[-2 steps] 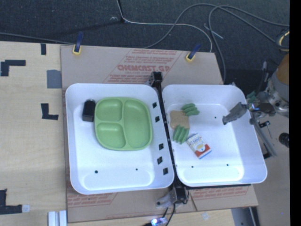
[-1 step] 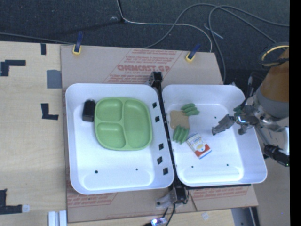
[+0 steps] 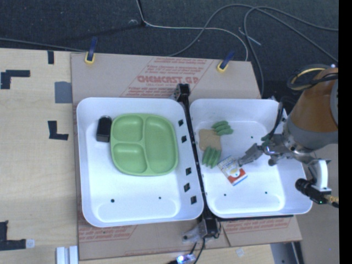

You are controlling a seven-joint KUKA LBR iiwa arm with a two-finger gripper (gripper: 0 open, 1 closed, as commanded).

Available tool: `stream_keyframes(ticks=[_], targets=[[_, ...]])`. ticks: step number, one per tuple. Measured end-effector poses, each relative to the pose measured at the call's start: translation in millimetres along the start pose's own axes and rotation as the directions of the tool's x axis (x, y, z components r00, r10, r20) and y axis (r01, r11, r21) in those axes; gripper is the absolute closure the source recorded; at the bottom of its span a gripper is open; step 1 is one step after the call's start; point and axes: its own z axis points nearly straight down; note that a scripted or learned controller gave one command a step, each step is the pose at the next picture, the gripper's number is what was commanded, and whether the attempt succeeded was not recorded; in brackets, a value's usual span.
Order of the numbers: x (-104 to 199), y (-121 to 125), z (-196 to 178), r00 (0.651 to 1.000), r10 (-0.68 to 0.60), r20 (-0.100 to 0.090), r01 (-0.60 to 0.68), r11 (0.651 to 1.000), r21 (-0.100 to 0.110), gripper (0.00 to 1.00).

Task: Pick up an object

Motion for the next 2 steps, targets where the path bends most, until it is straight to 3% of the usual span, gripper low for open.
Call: stream_keyframes(ticks=[1,2], targets=[[-9,-4,55,1.000,0.002,0.000,-0.002,1.000,0.000,0.00],[-9,-2,42,1.000,-0.001,0.000,0.001,1.000,-0.003,1.00]])
